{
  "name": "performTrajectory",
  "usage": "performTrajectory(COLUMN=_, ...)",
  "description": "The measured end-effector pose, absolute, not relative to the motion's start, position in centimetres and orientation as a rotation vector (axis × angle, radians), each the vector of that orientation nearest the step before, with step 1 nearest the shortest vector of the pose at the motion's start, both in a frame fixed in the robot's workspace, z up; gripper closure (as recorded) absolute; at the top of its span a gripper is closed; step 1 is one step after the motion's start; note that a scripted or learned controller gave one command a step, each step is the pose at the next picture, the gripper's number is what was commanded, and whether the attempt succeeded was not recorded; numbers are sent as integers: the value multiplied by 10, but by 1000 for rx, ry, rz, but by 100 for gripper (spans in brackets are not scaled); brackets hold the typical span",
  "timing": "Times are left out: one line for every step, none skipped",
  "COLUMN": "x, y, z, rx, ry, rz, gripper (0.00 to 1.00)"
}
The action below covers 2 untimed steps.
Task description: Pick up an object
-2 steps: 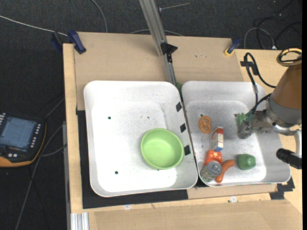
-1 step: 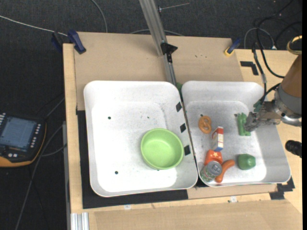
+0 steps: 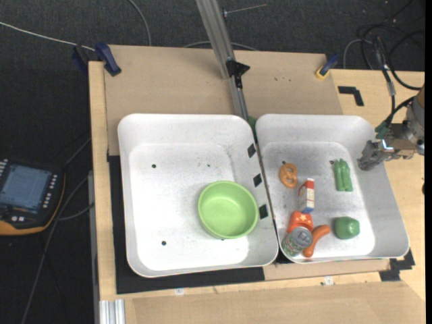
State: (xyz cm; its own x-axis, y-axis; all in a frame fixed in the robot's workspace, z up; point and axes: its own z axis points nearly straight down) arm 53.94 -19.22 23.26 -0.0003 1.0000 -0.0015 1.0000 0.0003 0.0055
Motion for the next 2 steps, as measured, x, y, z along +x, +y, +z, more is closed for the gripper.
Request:
performTrajectory(x=540, y=-192, z=269, rx=2219, ry=2219, rz=3, gripper=100)
performTrajectory(x=556, y=-139, z=256, rx=2217, ry=2227, rz=1, gripper=100)
